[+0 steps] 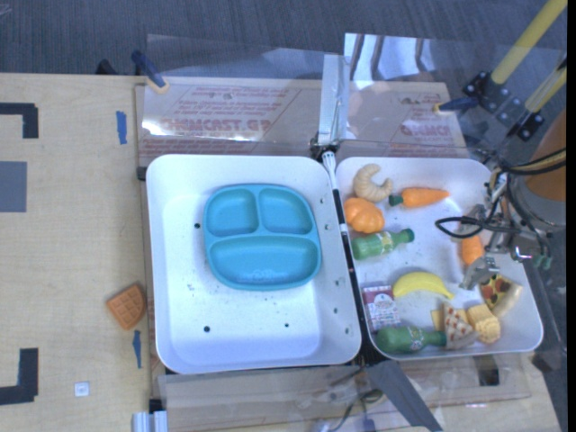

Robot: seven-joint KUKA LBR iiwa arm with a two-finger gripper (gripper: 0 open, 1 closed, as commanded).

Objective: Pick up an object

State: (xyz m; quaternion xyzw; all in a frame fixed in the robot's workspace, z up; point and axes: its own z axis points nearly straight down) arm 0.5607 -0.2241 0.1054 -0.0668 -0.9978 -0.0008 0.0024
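Toys: I see the right bin (531,331) crowded with croissant (370,182), carrot (421,197), orange (364,214), green bottle (382,243), banana (422,284), pizza slice (457,323).
End effector (481,264): low at that bin's right side, beside an orange piece (472,247); I cannot tell its opening.
Left bin (171,241): blue divided plate (262,236).
Surface (63,241): waffle (127,305) left of the bins.
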